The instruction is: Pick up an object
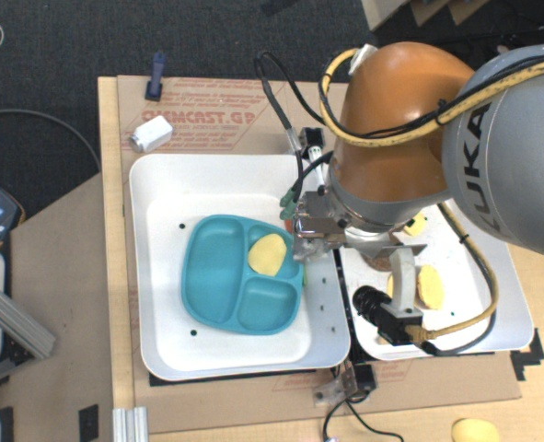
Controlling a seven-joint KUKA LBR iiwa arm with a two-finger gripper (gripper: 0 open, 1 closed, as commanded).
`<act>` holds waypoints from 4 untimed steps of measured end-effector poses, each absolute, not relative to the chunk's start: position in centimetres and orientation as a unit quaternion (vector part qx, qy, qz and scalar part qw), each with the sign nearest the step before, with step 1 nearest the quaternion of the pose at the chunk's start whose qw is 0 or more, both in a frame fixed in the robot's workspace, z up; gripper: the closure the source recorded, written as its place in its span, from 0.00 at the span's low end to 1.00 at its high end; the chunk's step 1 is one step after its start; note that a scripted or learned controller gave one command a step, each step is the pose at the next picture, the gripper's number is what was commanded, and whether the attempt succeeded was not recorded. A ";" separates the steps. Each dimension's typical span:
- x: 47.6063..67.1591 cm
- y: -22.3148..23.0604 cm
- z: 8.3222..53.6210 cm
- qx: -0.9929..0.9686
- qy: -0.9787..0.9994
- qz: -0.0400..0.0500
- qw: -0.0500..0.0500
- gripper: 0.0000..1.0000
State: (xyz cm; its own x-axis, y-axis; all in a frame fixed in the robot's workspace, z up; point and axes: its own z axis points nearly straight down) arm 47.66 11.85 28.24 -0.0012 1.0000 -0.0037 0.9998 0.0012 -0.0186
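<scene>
Nearest, in the right bin [506, 330], a yellow lump [431, 286] lies partly under my wrist. My pincer [306, 236] hangs over the wall between the bins; I cannot tell whether it is released or clenched. Just left of it, in the left bin [152, 247], the teal plate [218, 274] holds a yellow piece [268, 254] in its far right compartment. I judge the piece light, smooth and rounded, so likely to slip, and would take it across its narrow middle. Ridges crowd it, and the open room lies to the left. Farthest, a white block [152, 133] sits on cardboard [207, 118].
</scene>
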 end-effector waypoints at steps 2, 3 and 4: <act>47.7 9.8 41.5 -0.706 -0.709 0.006 0.005 1.00; 48.0 12.8 50.6 -0.706 -0.709 -0.006 -0.003 1.00; 47.8 10.4 35.8 -0.709 -0.706 0.008 0.004 1.00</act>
State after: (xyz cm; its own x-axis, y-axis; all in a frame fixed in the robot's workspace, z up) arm 47.77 10.41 35.78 0.0043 1.0000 -0.0048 0.9999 -0.0043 -0.0166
